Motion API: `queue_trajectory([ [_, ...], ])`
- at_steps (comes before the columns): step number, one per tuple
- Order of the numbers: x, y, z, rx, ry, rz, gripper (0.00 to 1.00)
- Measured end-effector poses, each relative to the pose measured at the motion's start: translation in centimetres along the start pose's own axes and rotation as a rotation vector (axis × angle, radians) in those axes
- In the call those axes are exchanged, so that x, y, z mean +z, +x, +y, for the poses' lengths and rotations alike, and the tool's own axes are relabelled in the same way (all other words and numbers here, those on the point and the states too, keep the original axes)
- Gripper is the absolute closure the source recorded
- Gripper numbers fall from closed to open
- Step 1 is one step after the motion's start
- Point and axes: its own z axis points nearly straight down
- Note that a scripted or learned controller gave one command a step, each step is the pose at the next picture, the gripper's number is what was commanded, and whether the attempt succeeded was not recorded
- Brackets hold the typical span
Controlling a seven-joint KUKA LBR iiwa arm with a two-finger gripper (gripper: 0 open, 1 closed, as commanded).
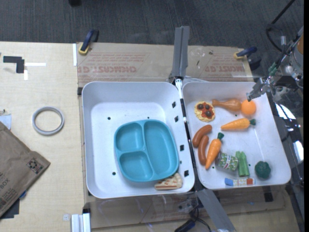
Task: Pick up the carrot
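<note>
Clearly the approach step: the gripper (254, 92) hangs at the right bin's (285, 163) far right corner, finger state unreadable. Next, descend onto a carrot (237, 124) mid-bin.

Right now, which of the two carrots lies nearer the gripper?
The upper carrot, lying crosswise just below the orange, is nearer the gripper. The other carrot lies lower, beside the sausages.

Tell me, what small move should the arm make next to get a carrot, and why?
Probably it should swing in over the right bin toward the upper carrot, the closer of the two. The gripper sits at the bin's far right corner, above the orange, with nothing seen between its fingers. A second carrot lies beside the sausages.
</note>
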Motion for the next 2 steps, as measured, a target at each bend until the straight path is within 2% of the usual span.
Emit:
queue_trajectory([
  [1,15.16,-1.62,1.89,-0.045,-0.001,0.0,0.0],
  [2,14.17,-1.67,1.95,-0.046,-0.003,-0.002,1.0],
])
